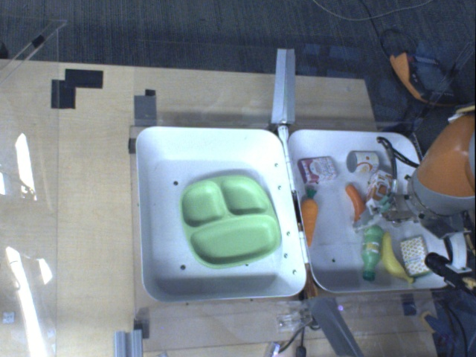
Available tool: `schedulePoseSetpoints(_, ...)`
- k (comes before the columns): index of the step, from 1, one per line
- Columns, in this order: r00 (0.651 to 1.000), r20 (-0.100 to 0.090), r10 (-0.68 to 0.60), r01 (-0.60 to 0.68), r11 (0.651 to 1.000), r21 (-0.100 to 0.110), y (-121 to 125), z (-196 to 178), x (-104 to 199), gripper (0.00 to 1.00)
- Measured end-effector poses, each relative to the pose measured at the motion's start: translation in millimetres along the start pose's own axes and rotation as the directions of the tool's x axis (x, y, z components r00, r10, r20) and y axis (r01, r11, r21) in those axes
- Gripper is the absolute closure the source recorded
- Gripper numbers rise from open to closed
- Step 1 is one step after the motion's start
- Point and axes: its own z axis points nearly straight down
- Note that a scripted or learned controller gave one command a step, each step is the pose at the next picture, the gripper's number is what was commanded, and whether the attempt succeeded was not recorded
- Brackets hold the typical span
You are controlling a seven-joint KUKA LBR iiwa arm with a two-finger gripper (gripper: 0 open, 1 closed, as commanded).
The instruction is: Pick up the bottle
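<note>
I see the bottle [371, 248] lying in the right bin [335, 274], green, cap end toward 6 o'clock, low in the bin's right half. The banana [394, 257] lies just beside it at 3 o'clock, apparently touching along its side, and a packet [413, 252] sits just past the banana. The hand [387, 203] hovers at about 1 o'clock from the bottle, near a small carrot [355, 200] and some clutter I can't resolve. I cannot tell whether it is open or closed; the wrist and cabling hide that, and nothing is visibly gripped.

My worry is the crowding. If the hand descends where it is, I judge it lands on the carrot or the clutter, not the bottle. If it shifts toward 7 o'clock and closes across the bottle, one side may wedge against the banana and either grab both or push the bottle away. The bottle is round and looks free to roll, so an off-centre close could squirt it toward the big carrot [309, 218] at 9 o'clock.
</note>
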Motion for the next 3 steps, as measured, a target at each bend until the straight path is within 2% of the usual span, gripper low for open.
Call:
schedulePoseSetpoints(1,1.000,-0.001,-0.002,0.002,1.000,-0.006,2.9,-12.0,1.1,1.00)
schedulePoseSetpoints(2,1.000,-0.001,-0.002,0.002,1.000,-0.005,2.7,-11.9,0.9,0.00)
schedulePoseSetpoints(3,0.998,0.000,0.066,-0.066,0.998,-0.003,-31.7,-0.5,-5.5,0.00)
